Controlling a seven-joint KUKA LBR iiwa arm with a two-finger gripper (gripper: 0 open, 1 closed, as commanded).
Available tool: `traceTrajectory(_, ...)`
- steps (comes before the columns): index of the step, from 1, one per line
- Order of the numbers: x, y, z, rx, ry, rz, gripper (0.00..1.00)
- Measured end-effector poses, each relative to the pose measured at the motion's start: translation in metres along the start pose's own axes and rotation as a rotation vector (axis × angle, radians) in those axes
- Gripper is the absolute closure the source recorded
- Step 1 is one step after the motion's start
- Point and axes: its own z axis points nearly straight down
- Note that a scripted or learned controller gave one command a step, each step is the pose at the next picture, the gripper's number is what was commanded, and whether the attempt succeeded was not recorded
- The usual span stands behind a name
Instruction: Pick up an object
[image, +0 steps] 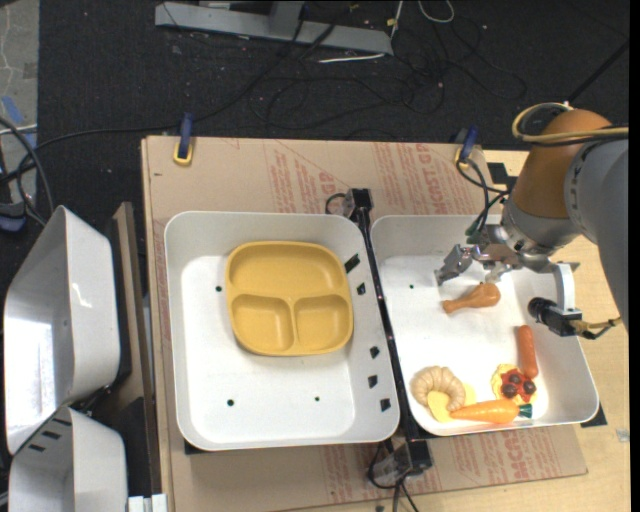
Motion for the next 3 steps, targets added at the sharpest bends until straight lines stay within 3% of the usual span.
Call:
traceTrajectory(1, 0.0, 0.002, -0.014, -0.007, -0.002, -0.001, 1.0)
traceTrajectory(3, 0.0, 0.007, -0.102, -0.01, -0.003, -0.003, 1.0)
